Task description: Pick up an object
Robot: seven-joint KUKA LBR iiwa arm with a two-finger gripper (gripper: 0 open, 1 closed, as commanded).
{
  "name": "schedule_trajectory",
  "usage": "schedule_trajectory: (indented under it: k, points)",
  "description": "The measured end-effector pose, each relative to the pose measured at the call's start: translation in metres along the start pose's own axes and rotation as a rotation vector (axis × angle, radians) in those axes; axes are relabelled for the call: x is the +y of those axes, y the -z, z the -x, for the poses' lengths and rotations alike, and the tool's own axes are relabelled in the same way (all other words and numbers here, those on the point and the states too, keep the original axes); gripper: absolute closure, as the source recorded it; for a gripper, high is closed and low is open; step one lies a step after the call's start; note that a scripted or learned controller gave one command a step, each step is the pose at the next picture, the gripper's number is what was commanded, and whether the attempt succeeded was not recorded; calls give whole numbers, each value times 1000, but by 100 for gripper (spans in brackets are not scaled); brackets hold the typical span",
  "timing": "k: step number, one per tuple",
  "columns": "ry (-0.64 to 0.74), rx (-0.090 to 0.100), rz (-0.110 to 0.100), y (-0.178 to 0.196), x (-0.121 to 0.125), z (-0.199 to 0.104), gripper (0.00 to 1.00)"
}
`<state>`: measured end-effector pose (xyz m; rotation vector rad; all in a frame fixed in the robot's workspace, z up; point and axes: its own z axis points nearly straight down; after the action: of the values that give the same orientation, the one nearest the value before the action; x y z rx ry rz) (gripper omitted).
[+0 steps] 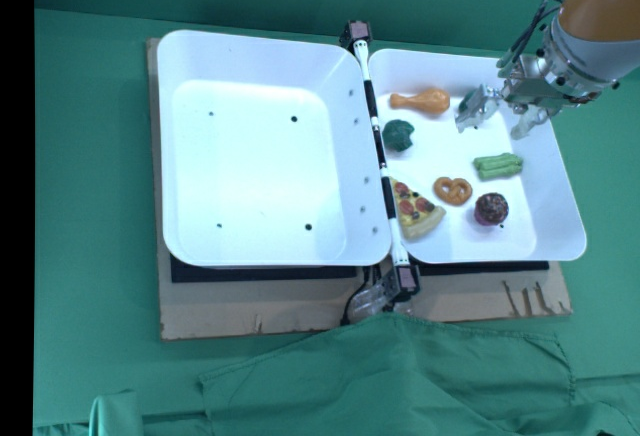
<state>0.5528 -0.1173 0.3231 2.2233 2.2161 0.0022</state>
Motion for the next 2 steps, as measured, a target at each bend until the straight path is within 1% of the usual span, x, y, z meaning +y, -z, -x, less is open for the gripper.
schedule_trajectory:
  k: [1, 2]
  points:
    - [0, 0, 0, 0, 0, 0, 0]
    - [-1, 0, -5, -61, -1, 1, 0]
